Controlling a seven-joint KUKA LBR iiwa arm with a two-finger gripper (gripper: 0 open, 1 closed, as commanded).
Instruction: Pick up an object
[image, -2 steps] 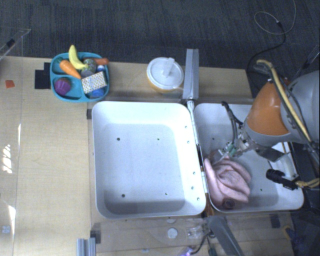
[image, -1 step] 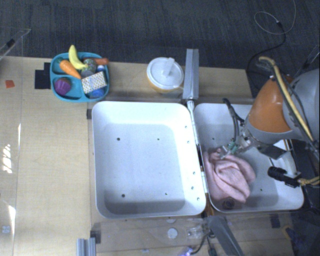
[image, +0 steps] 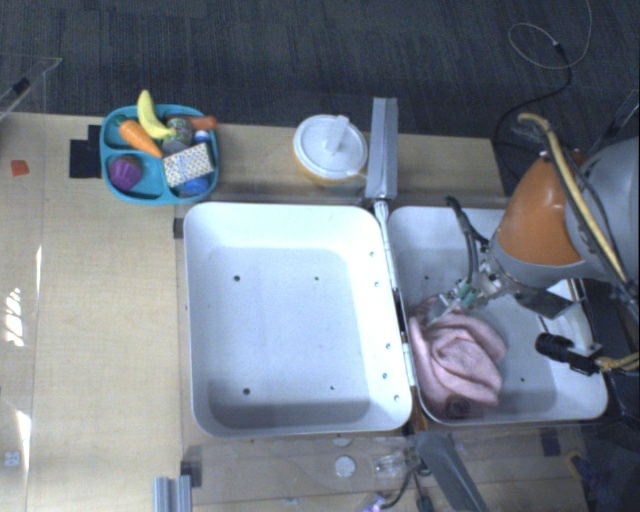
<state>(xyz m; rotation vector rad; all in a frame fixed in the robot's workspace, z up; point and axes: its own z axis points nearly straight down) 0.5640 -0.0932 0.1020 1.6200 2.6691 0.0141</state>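
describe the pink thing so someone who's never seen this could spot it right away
Find the right-hand white bin, under the grey and orange arm. The pink cloth lies crumpled in its near left corner, against the wall. It is the one soft, pink thing among hard white surfaces.

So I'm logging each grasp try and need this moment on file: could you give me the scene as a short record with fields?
arm: reaches in from the right, orange band above the wrist
gripper: low in the right bin, just above the cloth's upper edge
fingers: cannot tell
right bin: holds a crumpled pink cloth at its near left corner
left bin: white, beside the right bin
bench behind bins: blue tray of toy food; white lidded cup
hold: no object seen between the fingers
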